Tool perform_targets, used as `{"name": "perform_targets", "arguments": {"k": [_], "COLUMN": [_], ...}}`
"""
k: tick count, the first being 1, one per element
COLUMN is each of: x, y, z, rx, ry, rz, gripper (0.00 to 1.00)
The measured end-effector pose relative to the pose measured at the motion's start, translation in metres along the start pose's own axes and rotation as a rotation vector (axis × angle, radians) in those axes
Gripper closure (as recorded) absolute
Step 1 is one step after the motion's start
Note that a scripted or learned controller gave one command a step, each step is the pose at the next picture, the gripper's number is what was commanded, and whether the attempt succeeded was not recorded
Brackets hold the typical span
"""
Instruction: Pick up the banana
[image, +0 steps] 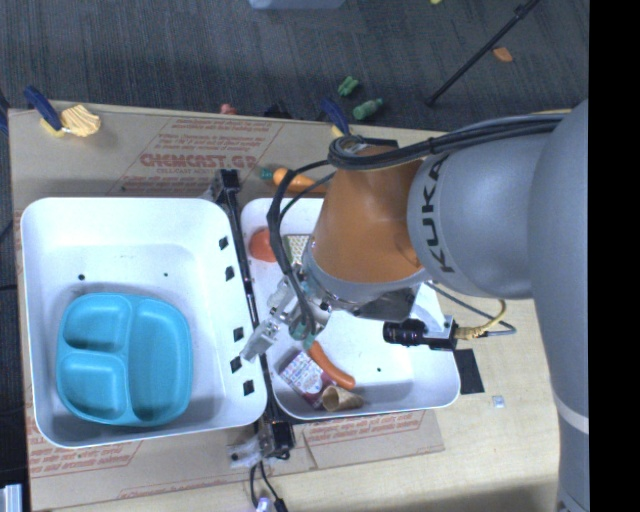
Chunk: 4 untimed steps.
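My gripper (280, 325) hangs low over the left part of the right bin (440, 375), close to the wall shared with the left bin. Nothing yellow is visible at its tip. The grey and orange wrist covers most of the right bin's middle and back, hiding whatever lies under it. Just below and right of the gripper lie an orange carrot-like piece (332, 367), a small printed packet (299, 372) and a brown piece (341, 400).
A blue divided plate (125, 355) lies in the left bin (60, 230). A red-orange object (262, 243) sits at the right bin's back left, and an orange one (293, 181) lies just beyond its rim. A black sensor (405, 332) sticks out of the wrist.
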<state>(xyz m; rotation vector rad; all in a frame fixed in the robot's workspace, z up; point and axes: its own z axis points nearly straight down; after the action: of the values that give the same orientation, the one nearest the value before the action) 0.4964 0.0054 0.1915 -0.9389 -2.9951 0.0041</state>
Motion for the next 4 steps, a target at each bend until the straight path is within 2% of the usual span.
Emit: {"name": "perform_targets", "arguments": {"k": [1, 2, 3, 4], "x": [0.054, -0.05, -0.025, 0.016], "y": [0.077, 0.055, -0.065, 0.011], "z": [0.035, -0.001, 0.0, 0.0], "rx": [0.0, -0.002, -0.001, -0.003], "ry": [0.002, -0.004, 0.002, -0.001], "rz": [-0.032, -0.197, 0.028, 0.076], "gripper": [0.0, 0.0, 0.0, 0.0]}}
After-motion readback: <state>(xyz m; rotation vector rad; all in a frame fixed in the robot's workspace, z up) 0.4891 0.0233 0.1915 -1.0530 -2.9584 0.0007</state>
